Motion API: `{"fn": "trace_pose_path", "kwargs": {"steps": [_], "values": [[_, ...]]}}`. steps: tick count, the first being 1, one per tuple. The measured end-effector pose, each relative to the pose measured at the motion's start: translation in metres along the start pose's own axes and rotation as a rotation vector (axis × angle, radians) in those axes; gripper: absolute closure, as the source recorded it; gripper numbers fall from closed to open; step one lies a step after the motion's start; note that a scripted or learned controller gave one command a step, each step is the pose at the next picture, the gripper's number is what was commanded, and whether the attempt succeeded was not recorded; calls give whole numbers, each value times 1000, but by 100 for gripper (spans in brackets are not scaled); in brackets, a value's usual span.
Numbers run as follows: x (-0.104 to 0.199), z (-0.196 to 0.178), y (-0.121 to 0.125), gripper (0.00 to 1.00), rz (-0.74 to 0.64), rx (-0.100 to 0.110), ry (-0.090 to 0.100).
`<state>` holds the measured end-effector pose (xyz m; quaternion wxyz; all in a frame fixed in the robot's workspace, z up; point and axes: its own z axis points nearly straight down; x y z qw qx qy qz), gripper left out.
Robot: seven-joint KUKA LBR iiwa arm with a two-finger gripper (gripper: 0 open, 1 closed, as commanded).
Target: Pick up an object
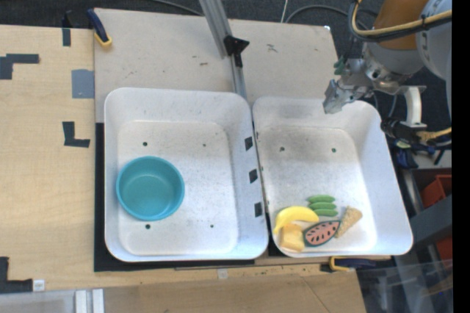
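Toy foods, a yellow banana (293, 216), green pea pod (322, 202), watermelon slice (321, 233) and tan piece (349, 218), huddle touching in the right bin's (367, 157) near corner. The gripper (336, 101) hangs over that bin's far rim, well apart from them. Whether it is open cannot be told; it is small and blurred. Such crowding risks a grab slipping or nudging neighbours. A blue bowl (150, 188) sits in the left bin (176, 109).

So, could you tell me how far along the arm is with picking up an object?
Nothing looks done yet. The gripper sits at the far rim of the right bin, with nothing visible in it. The toy food, namely the banana, watermelon slice and green pea pod, lies untouched at that bin's near end. The blue bowl sits in the left bin. Reaching, grasping and lifting all remain.
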<state>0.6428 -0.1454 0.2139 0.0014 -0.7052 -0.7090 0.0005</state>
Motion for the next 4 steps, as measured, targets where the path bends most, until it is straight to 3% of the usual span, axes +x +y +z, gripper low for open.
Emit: {"fn": "trace_pose_path", "kwargs": {"steps": [3, 4], "values": [[154, 19, -43, 100, -1, 2, 0], [215, 5, -55, 100, -3, -1, 1]]}}
